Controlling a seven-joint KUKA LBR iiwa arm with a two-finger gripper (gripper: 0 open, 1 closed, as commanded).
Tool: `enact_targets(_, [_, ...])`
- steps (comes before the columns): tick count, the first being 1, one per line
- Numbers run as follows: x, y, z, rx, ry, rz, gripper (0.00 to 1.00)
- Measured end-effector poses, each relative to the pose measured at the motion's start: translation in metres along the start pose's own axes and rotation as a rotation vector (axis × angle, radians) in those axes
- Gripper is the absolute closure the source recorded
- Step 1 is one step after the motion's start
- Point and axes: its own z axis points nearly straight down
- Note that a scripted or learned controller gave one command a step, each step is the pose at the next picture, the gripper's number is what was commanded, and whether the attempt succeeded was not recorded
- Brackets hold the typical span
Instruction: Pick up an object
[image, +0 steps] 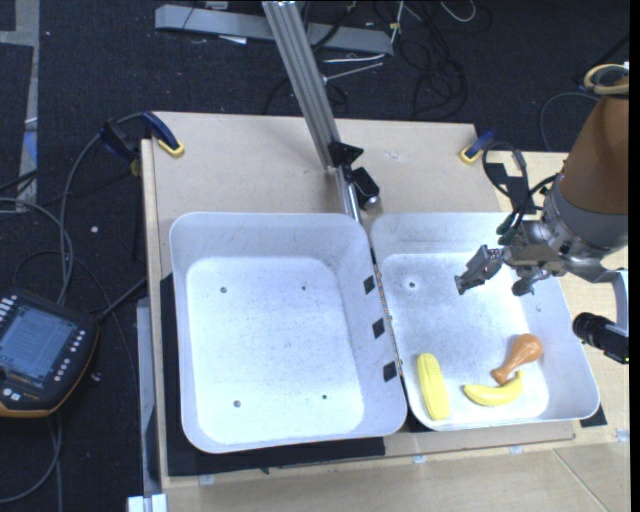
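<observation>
The gripper hangs over the right bin, its two dark fingers spread apart with nothing between them, one fingertip reaching out toward the bin's middle and the other sitting back near the wrist. No contact with the floor that can be made out from this angle. The arm comes in from the right, orange band up high, grey wrist angled down and leftward across the bin's right wall.

Down in the near corner of that same bin lie the objects: a corn cob lying lengthwise, a banana just beside it on the right, and a brown drumstick-shaped toy touching or nearly touching the banana's upper end. All three sit well below the open fingers, toward the front rim.

There is bare white floor under and left of the gripper. The left bin sits edge to edge with the right one, a metal pole rising behind their shared wall.
</observation>
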Motion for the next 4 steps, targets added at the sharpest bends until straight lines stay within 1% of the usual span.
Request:
enact_targets(1, [-0.001, 0.005, 0.044, 0.003, 0.0, 0.0, 0.0])
enact_targets(2, [-0.007, 0.003, 0.105, 0.005, 0.001, 0.001, 0.0])
enact_targets(3, [0.002, 0.002, 0.163, 0.005, 0.001, -0.001, 0.0])
enact_targets(4, [0.001, 0.004, 0.15, 0.0, 0.0, 0.0, 1.0])
